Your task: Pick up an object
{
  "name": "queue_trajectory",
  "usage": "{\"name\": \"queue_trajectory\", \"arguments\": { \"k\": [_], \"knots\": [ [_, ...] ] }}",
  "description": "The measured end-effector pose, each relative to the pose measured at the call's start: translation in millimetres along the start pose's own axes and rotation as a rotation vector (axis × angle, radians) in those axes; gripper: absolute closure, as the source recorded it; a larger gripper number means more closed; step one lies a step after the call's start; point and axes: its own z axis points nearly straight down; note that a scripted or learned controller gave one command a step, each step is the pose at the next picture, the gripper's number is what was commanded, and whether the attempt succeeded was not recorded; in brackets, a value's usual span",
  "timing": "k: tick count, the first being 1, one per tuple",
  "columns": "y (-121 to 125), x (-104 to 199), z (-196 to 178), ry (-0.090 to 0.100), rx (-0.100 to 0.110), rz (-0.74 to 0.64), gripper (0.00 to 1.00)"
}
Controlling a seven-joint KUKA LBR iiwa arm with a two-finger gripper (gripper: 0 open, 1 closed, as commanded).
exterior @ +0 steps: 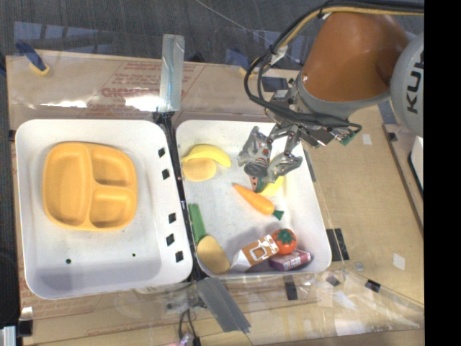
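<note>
Carrot (253, 198) looks like my likeliest pick: it lies on the floor of the right bin (306, 225), slanted, just below my gripper (268, 161), with a small yellow piece (272, 187) touching its upper side. I judge it to be a light, hollow plastic toy, stiff and smooth, so it may skid or roll if I pinch it near the tapered tip; the thicker orange middle, taken across its narrow width, seems the safest hold. My fingers (252, 150) hang spread apart above the bin floor with nothing between them. Around it lie other glossy toy foods: a curved banana (204, 155) over a pale round piece (199, 169) near the divider, a green stick (196, 220), a red tomato (284, 241) and a small purple box (289, 261). A matte yellow divided plate (88, 186) sits in the left bin (43, 265).
</note>
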Motion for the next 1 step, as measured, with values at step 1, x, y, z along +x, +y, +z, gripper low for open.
{"name": "queue_trajectory", "arguments": {
  "k": [1],
  "knots": [
    [68.4,3.5,25.8,0.001,-0.007,-0.022,1.00]
  ]
}}
